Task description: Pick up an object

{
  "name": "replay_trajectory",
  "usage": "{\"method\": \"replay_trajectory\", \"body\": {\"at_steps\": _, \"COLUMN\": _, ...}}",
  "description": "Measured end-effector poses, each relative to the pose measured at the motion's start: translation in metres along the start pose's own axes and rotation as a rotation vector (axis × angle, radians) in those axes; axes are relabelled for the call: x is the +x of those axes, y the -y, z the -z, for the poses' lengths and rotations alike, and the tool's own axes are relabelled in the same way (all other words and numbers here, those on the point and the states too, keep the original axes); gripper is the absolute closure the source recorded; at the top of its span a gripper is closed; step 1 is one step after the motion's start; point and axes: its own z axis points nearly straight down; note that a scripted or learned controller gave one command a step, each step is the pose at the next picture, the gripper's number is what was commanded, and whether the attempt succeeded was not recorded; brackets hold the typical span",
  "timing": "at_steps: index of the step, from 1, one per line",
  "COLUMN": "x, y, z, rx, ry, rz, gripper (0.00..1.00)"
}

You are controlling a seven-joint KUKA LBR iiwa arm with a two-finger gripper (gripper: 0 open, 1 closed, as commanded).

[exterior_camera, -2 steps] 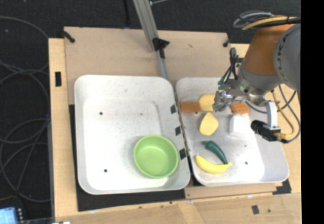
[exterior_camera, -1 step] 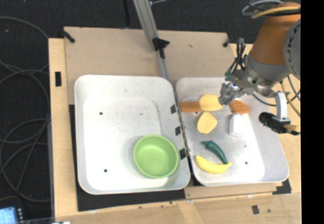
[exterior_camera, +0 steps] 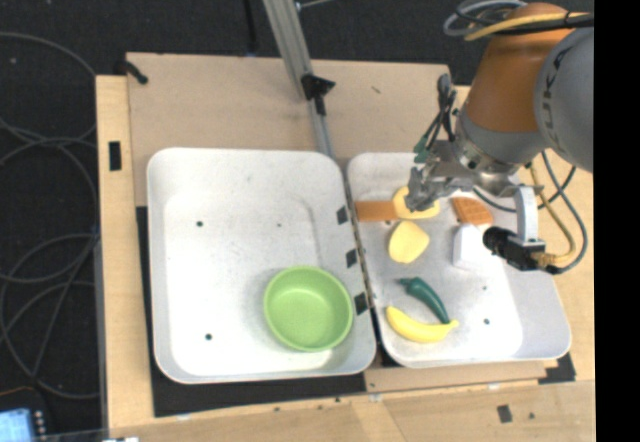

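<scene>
the arm comes in over the right bin (exterior_camera: 540, 325) and its gripper (exterior_camera: 424, 190) hangs low over a pale yellow piece (exterior_camera: 412, 207) near that bin's far wall; from where the camera looks down, the wrist hides the claw, so i cannot tell whether it is apart, together, or on anything. taking the yellow potato-like lump (exterior_camera: 407, 242) as the mark: the pale yellow piece lies just beyond it, partly under the tool; an orange-brown block (exterior_camera: 372, 212) sits beyond it and toward the left bin; another orange block (exterior_camera: 471, 211) and a white block (exterior_camera: 466, 246) lie on its arm side; the dark green pepper (exterior_camera: 427, 297) and banana (exterior_camera: 419, 326) lie nearer the camera from it, close together. the green bowl (exterior_camera: 308, 307) sits in the left bin (exterior_camera: 200, 230), well apart. to do this step well, i'd say the tool should settle squarely over one piece, most likely the pale yellow one, come straight down, and avoid nudging the lump just beside it; a grab that straddles both would probably slip.
</scene>
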Motion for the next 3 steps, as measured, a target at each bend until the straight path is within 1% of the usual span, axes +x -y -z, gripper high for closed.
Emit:
{"method": "replay_trajectory", "body": {"at_steps": 1, "x": 0.047, "y": 0.025, "z": -0.005, "rx": 0.000, "ry": 0.002, "rz": -0.001, "gripper": 1.00}}
{"method": "replay_trajectory", "body": {"at_steps": 2, "x": 0.093, "y": 0.039, "z": -0.010, "rx": 0.001, "ry": 0.001, "rz": 0.002, "gripper": 1.00}}
{"method": "replay_trajectory", "body": {"at_steps": 3, "x": 0.148, "y": 0.053, "z": -0.010, "rx": 0.002, "ry": -0.001, "rz": 0.005, "gripper": 1.00}}
